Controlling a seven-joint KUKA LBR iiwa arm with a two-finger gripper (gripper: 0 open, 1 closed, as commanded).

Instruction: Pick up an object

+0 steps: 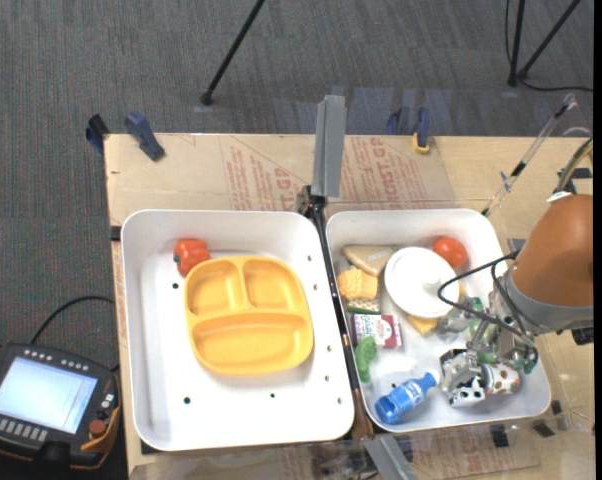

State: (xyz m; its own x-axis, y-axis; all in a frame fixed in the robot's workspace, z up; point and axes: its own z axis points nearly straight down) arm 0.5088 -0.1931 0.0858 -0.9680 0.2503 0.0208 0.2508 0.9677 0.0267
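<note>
My gripper (487, 354) hangs low over the near right corner of the right bin (411, 212), below the arm's orange band (569, 250). Right beneath and in front of it lies a black-and-white cow-patterned toy (470, 385); whether the gripper touches it is unclear. A blue bottle (404, 396) lies to the toy's left. Further back in the same bin are a white plate (417, 280), a red tomato (449, 251), a yellow corn piece (357, 285), a bread slice (366, 257), a small carton (384, 330) and a green item (365, 357).
The left bin (141, 368) holds a yellow divided plate (249, 313) and a red pepper (190, 254) at its back left. A grey post (329, 158) stands behind the gap between the bins. A teach pendant (46, 398) lies on the floor at lower left.
</note>
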